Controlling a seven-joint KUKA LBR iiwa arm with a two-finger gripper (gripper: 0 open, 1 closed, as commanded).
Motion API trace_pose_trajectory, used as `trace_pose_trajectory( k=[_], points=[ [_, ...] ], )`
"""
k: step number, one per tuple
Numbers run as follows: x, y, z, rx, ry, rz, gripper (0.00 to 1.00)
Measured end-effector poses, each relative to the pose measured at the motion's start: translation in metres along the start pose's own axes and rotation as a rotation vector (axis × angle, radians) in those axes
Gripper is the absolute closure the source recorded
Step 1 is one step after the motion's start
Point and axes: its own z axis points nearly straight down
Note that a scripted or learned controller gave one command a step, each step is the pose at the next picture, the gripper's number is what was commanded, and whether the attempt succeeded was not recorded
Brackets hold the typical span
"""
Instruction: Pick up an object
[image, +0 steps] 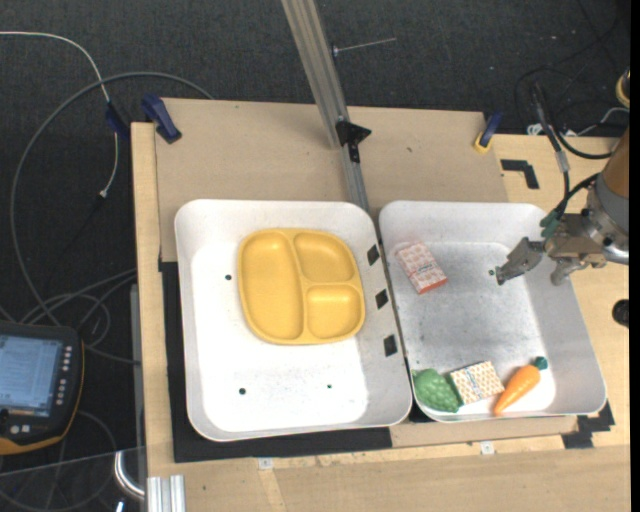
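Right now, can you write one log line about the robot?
gripper: over right bin, holding nothing | carrot, green toy: near edge | yellow tray: left bin

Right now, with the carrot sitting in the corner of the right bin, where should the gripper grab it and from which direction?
Probably best across the carrot's thick orange middle, coming straight down from above. It lies flat and slanted, green tip toward the bin's right wall, with the small patterned packet close on its left, so the fingers should close across its narrow width. The gripper hovers higher up in that bin.
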Motion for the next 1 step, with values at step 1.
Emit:
trace_pose_trajectory(
  k=[1],
  points=[
    [0.0,0.0,0.0,0.0,0.0,0.0,0.0]
  ],
)
